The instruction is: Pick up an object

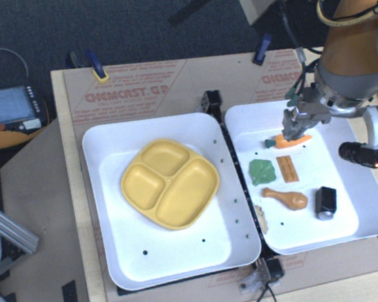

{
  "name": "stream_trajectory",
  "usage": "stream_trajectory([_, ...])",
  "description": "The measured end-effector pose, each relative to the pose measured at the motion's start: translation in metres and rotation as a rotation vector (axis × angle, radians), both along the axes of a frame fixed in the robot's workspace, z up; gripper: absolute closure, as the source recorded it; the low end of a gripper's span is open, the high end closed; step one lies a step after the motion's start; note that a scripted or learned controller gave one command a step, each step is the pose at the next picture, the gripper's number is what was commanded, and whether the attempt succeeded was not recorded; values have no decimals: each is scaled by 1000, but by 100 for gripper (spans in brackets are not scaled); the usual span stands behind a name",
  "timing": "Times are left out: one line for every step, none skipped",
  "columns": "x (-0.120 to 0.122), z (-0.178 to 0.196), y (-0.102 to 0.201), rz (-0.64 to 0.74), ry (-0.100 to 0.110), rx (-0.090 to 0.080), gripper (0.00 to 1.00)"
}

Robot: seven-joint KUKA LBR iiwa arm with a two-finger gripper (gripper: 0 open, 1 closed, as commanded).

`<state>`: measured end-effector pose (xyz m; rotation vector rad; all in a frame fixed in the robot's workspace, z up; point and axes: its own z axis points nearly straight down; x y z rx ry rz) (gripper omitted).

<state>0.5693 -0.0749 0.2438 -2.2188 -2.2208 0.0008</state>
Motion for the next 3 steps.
stream_trajectory([16,5,57,6,-5,0,100])
stream_trajectory([30,10,109,5,-5,0,100])
stream_trajectory([39,-8,154,4,-3,0,100])
